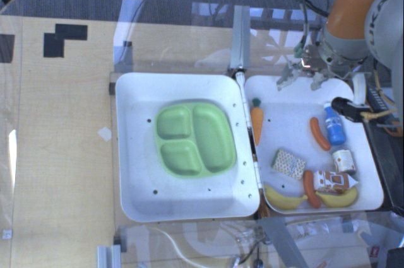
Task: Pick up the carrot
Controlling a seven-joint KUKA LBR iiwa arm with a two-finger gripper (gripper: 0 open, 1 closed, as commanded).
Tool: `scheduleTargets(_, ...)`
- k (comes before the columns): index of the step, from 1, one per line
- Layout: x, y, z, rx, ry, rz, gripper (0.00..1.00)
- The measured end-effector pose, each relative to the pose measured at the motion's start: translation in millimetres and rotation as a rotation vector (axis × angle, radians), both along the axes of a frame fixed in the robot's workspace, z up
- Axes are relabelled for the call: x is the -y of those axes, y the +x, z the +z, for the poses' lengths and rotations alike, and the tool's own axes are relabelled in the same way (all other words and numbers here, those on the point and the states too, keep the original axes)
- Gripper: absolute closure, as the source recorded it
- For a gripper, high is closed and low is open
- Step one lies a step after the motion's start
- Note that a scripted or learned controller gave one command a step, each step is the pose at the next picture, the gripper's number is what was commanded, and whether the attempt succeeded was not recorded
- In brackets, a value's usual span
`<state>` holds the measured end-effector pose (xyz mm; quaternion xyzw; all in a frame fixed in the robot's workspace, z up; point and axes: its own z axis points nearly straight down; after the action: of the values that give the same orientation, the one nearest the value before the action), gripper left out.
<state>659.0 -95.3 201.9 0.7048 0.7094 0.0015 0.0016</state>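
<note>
The carrot (257,125) is orange with a small green top and lies lengthwise against the left wall of the right bin (287,98). My gripper (302,79) hangs over the back edge of that bin, up and to the right of the carrot and well apart from it. Its two fingers are spread open with nothing between them.
The right bin also holds a blue bottle (334,128), a red sausage (319,134), a small can (344,161), a patterned packet (289,164), two bananas (284,199) and a carton (334,181). A green divided plate (192,139) sits in the left bin (136,153).
</note>
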Motion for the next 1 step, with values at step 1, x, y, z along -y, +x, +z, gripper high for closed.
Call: scheduleTargets(1,13.4,11.3,-47.4,0.002,-0.002,0.351,0.0)
